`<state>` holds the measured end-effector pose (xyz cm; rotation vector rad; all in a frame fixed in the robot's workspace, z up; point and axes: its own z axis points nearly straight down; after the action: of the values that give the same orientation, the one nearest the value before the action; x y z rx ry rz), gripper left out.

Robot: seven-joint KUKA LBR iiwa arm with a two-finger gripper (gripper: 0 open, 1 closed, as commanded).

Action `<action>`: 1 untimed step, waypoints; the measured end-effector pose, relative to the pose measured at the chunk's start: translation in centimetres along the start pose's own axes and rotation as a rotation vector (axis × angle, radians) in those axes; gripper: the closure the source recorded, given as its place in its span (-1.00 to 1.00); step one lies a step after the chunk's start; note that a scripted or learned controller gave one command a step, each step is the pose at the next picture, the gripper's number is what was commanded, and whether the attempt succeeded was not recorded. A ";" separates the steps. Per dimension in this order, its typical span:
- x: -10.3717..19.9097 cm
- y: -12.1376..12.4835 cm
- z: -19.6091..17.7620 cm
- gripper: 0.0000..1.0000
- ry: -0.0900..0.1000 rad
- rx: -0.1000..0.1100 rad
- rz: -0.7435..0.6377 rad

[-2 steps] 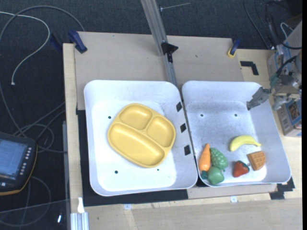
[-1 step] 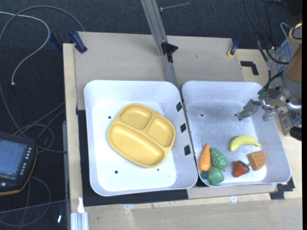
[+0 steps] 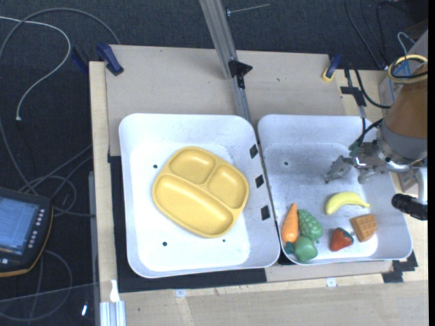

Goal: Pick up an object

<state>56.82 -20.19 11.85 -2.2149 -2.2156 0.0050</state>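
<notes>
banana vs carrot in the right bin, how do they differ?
Colour: the banana is yellow; the carrot is orange with a green tip.
Shape: the banana is curved, the carrot straight and tapered.
Pose: the banana lies roughly crosswise in the camera view; the carrot runs nearly up-down.
Contact: the banana lies apart from the other items; the carrot sits against the green vegetables.
Shared: both lie in the right bin.

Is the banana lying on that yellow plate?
No, the banana lies in the right bin, while the yellow plate sits in the left bin.
</notes>
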 end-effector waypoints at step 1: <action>-0.1 0.2 -1.6 1.00 -0.003 -0.010 -0.001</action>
<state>57.07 -20.25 13.43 -2.2204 -2.2231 -0.0032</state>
